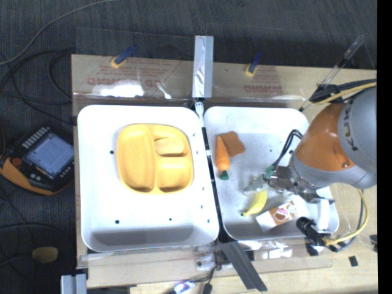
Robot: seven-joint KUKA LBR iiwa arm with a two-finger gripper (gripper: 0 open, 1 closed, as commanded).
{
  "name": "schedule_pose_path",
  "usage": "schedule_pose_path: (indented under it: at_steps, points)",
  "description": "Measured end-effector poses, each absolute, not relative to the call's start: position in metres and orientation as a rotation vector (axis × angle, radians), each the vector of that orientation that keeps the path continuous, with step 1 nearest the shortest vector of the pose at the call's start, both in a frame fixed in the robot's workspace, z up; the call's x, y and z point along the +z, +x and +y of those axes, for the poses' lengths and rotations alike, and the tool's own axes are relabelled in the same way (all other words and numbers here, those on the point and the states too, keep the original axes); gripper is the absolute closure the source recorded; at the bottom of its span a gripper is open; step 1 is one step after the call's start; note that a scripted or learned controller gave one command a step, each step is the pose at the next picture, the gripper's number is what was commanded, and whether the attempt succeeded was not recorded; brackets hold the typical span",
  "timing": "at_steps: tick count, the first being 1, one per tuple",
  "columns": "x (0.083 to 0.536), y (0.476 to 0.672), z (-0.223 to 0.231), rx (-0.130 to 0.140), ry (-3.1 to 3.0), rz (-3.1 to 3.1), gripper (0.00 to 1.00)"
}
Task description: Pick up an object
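Dark grey carpeted floor (184,11) surrounds a pale wooden bench (288,78) that carries two shallow white bins side by side. At the frame's left edge a black handheld control pendant with a lit screen (44,155) lies on the floor, and a thin pale cable (79,8) trails across the upper left. The left white bin (98,225) holds a yellow plastic divided tray (153,158) near its centre. The right white bin (257,124) holds an orange carrot-shaped toy with a green tip (222,158), touching an orange wedge-shaped block (233,143) at upper left, a yellow banana-shaped toy (256,204) near the middle, and a small white carton with a red print (278,215) just beside the banana at lower right. The grey arm with its orange band (327,146) enters from the right; its two-finger gripper (275,176) sits low over the right bin, just above the banana, and whether its fingers are apart or together cannot be told.
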State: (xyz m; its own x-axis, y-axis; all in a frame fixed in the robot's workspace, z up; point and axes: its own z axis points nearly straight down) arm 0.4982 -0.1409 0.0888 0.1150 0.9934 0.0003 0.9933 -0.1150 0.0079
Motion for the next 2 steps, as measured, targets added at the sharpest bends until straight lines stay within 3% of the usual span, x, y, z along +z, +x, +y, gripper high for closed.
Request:
schedule_pose_path:
  at_steps: [1,2]
  points:
    - [0.098,0.499,-0.141,0.011,2.342,2.084,1.0]
    - [0.09,0.517,-0.126,0.005,2.3,2.127,1.0]
